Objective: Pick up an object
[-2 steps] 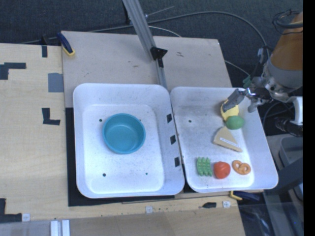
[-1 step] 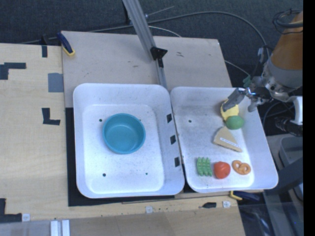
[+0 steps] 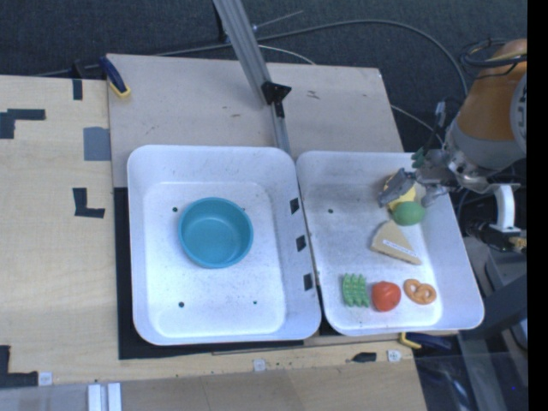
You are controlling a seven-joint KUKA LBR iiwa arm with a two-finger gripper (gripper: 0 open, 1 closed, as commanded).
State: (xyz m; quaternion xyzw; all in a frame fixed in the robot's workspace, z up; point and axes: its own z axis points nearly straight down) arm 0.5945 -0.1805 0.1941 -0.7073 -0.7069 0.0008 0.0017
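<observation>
Nearest us, a pretzel (image 3: 419, 292) lies by the right bin's (image 3: 342, 178) front edge. We see the gripper (image 3: 413, 188) at the right edge, directly over a green ball (image 3: 409, 213); whether its fingers are parted, we cannot tell.

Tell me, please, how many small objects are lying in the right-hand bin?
5, possibly more hidden beneath the gripper: a green ball under it, a cheese wedge mid-bin, and along the near edge a green ridged piece, a red tomato and a pretzel.

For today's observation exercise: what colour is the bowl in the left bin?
The bowl is light blue, a teal-like shade, shown clearly in the overhead camera view.
</observation>
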